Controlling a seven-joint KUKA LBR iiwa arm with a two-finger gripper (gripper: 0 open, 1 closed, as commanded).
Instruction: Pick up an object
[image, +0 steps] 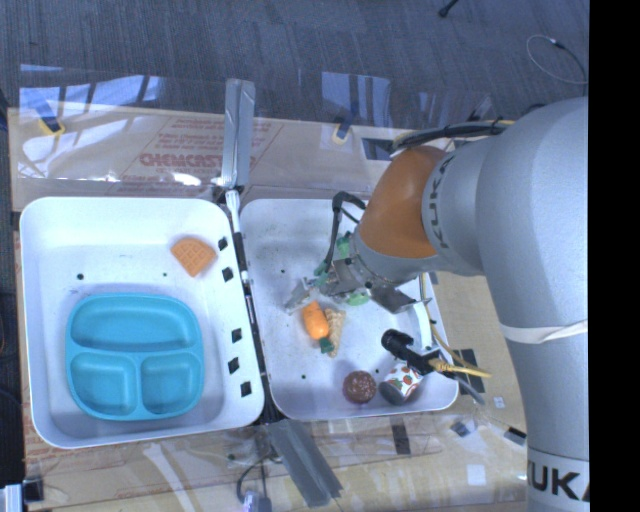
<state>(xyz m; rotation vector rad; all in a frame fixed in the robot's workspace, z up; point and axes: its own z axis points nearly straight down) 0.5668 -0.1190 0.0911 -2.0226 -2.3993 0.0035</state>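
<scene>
Arm (480, 200) bends over right bin (290, 390); gripper (322, 290) (grip state unclear) above carrot (316, 321).

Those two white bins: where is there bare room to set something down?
Left bin: bare floor behind the blue tray, left of the waffle. Right bin: bare along its left wall. Crowded around the carrot, gripper and front-right toys.

L bin (40, 300): divided tray (135, 353) at 6 o'clock, waffle piece (194, 255) at 1. R bin (275, 385): carrot (316, 321) at centre, ball (359, 387) and cup (401, 383) at 5, gripper (340, 285) just above carrot.
</scene>
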